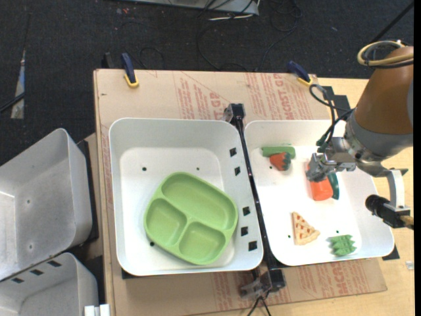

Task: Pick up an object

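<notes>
I've got the gripper down on the orange toy, just right of the strawberry, but can't tell how its jaws stand, so nothing's lifted yet.

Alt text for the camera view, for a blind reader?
The gripper hangs just above an orange toy in the right bin, which also holds a pizza slice. The left bin holds a green tray.

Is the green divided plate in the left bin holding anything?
Empty. The green divided plate lies flat in the left bin, its three compartments bare.
</notes>
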Robot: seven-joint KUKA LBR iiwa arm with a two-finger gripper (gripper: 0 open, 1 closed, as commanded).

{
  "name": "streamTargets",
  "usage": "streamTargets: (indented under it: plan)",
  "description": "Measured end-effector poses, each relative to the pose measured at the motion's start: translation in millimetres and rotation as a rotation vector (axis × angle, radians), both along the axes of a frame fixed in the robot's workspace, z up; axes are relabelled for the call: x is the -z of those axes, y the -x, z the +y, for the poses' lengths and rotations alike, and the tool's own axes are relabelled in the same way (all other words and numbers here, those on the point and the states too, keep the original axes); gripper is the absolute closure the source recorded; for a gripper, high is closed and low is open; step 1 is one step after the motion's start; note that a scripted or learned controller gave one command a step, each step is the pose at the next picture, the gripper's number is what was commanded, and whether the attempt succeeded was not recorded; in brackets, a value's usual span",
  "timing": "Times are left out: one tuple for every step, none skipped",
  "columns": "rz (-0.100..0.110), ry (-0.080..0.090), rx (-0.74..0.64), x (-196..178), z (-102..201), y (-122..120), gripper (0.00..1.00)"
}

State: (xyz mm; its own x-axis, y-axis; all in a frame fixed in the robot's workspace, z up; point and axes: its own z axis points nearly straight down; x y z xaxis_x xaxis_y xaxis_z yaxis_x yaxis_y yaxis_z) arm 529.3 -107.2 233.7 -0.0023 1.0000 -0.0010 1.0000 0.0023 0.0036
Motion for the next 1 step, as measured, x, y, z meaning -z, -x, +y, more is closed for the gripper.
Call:
streamTargets:
  plan:
    - [0.002,-0.002,-0.006,6.7,51.8,-18.5,1.0]
